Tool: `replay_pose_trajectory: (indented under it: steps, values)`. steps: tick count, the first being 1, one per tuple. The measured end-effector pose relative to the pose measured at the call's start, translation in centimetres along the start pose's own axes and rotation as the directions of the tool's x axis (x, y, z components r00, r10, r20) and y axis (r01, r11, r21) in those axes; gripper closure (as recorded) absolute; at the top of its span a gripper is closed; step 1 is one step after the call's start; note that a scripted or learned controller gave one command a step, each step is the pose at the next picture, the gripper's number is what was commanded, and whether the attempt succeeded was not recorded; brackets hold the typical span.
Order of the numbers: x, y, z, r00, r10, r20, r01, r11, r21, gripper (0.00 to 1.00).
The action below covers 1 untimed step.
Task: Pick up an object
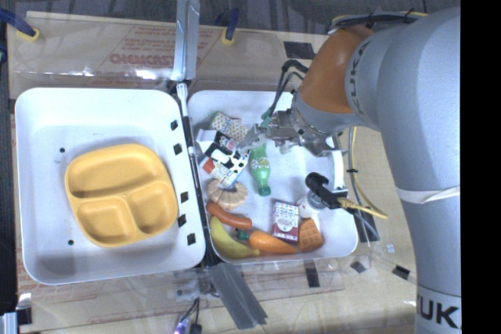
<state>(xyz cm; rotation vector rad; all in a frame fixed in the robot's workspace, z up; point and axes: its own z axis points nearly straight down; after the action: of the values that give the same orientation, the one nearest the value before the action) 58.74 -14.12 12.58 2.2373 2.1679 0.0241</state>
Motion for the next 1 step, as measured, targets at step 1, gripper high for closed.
replay_pose_trajectory:
  steps: [1]
  values:
    - [-1.81,-1.48,1.22,1.0,-0.005,0.014,0.005,1.0,-0.021,0.0]
